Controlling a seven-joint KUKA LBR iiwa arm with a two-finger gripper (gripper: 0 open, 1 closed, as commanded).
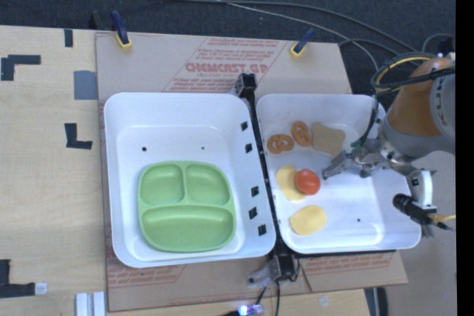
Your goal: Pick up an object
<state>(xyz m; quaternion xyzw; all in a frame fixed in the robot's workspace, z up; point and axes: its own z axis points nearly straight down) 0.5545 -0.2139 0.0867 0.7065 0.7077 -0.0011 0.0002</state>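
Note:
The right bin (385, 233) holds a red tomato (307, 180) resting against a pale yellow piece (288, 182), another yellow piece (307, 219) nearer the front, two pretzels (280, 143) (301, 132) and a tan cracker (328, 138). My gripper (337, 166) reaches in from the right, low over the bin floor, just right of the tomato and below the cracker. Its fingers look slightly apart with nothing between them.
The left bin (118, 115) holds a green divided tray (185, 205). A black divider (255, 159) runs between the bins. Clamps (121, 32) (300, 46) pin the cardboard at the back. Cables trail over the dark floor behind.

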